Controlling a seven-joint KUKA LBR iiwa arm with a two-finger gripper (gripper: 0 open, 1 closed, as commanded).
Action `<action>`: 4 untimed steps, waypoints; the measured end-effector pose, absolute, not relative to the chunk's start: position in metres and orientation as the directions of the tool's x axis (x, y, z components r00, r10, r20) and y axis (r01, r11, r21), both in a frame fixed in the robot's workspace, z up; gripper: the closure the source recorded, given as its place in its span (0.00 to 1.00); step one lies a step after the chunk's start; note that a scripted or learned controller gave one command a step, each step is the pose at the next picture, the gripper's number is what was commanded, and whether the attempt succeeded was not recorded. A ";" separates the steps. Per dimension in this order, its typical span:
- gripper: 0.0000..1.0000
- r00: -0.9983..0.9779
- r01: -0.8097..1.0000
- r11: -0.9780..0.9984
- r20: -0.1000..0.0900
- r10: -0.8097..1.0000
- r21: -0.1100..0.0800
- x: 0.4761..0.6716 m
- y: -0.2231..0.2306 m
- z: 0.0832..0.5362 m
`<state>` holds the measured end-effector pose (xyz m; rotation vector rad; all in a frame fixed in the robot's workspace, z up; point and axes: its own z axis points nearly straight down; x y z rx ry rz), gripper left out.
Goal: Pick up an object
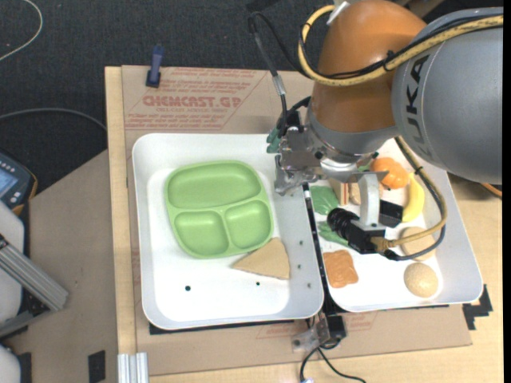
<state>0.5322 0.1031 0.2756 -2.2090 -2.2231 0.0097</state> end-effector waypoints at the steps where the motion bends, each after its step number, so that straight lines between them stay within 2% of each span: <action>1: 1.00 -0.008 1.000 0.008 0.002 1.000 -0.006 0.476 0.155 0.283; 2: 1.00 -0.001 1.000 0.001 0.006 1.000 0.019 0.481 0.142 0.433; 3: 1.00 0.003 1.000 -0.003 -0.004 1.000 -0.012 0.500 0.134 0.294; 4: 1.00 -0.006 1.000 0.006 0.009 1.000 0.020 0.479 0.178 0.487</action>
